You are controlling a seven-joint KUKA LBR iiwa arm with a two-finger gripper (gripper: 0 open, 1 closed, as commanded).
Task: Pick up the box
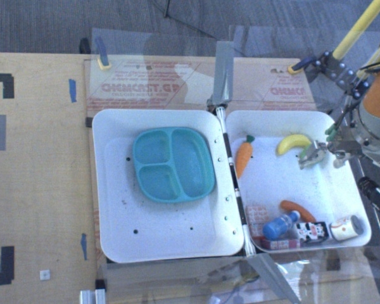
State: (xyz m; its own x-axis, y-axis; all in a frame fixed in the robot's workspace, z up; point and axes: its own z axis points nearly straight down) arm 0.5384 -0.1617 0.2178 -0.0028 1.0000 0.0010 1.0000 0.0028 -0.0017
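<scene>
Gripper (311,155) first: it hangs low over the right bin (342,189), near that bin's far right side, just right of the banana (294,144); its metal fingers point left and look parted, with nothing between them, though they are small and a little blurred.

From the left, the wooden bench (31,189) carries black and blue tape marks. Next comes the left bin (111,189), which holds a teal divided plate (174,165) lying flat towards its far side, three compartments showing.

Across the divider, in the right bin, a toy carrot (242,158) lies close to the left wall, green top pointing away from the camera. In the near left corner a blue bottle (279,226) lies on its side over a flat red-patterned packet (259,215). An orange sausage-shaped toy (297,211) rests just behind the bottle. The box (313,232), small with black and white markings, lies along the near wall, between the bottle and a white cup (344,228) tipped on its side in the near right corner. The box is well apart from the gripper
</scene>
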